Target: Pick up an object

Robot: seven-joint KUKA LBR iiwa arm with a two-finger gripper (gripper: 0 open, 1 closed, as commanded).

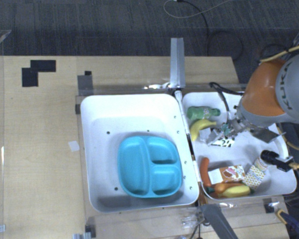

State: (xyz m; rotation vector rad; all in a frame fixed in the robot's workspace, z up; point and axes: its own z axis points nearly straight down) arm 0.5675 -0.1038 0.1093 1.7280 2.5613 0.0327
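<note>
My gripper (224, 131) hangs low in the upper middle of the right bin (288, 183), under the grey wrist and orange band. Just left of it lies a yellow banana (199, 127), and a green bottle (204, 111) lies behind that. A small black-and-white item (222, 143) sits directly below the gripper. Along the bin's front are a red sausage (205, 169), a printed snack box (232, 174), a second banana (236, 190) and a patterned bottle (256, 174). I see nothing lifted off the bin floor.
The left bin (93, 144) holds a blue divided plate (151, 166). A metal post (177, 60) stands behind the divider between the bins. Cables trail over the right bin's far edge near the arm.
</note>
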